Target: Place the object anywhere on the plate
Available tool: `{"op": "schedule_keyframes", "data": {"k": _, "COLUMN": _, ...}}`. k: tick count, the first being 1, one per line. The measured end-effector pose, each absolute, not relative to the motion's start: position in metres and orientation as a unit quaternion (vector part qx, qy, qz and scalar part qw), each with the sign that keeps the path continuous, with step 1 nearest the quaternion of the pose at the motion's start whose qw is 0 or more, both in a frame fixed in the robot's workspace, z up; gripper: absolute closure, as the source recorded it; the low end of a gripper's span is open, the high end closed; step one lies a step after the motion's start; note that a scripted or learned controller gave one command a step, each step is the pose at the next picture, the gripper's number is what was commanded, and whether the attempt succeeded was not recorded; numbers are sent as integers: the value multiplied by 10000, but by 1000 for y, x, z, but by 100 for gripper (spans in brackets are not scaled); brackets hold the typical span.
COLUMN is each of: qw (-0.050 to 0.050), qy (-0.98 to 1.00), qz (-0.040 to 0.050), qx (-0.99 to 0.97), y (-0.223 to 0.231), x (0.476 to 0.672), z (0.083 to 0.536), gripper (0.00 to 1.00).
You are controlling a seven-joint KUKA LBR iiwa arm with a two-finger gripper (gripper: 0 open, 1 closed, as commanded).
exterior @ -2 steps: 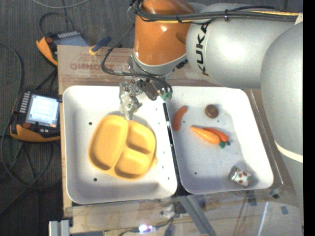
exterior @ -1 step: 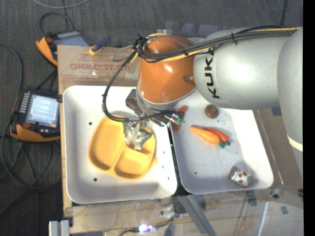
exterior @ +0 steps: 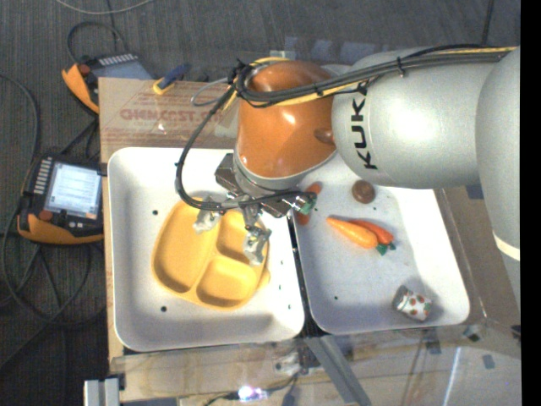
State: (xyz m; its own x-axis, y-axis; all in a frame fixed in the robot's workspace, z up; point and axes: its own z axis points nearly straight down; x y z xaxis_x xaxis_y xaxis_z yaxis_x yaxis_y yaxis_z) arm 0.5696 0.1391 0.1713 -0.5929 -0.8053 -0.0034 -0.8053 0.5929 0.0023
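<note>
A yellow divided plate (exterior: 203, 265) lies in the left white bin (exterior: 135, 227). My gripper (exterior: 230, 232) hangs over the plate's upper right part, fingers (exterior: 205, 220) spread apart with nothing between them. In the right bin (exterior: 439, 252) lie an orange carrot (exterior: 359, 231), a small brown round object (exterior: 363, 192) and a small patterned cup (exterior: 412, 304) on its side. A red and green piece (exterior: 308, 201) peeks out beside the wrist at the bins' shared edge.
The big grey arm with its orange band (exterior: 283, 129) covers the far part of both bins. A cardboard sheet (exterior: 161, 117) lies behind the left bin, and a teach pendant (exterior: 68, 194) rests on the floor at left.
</note>
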Motion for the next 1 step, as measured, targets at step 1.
{"op": "schedule_keyframes", "data": {"k": 1, "qw": 27, "qy": 8932, "qz": 27, "qx": -4497, "y": 140, "x": 571, "z": 181, "gripper": 100}}
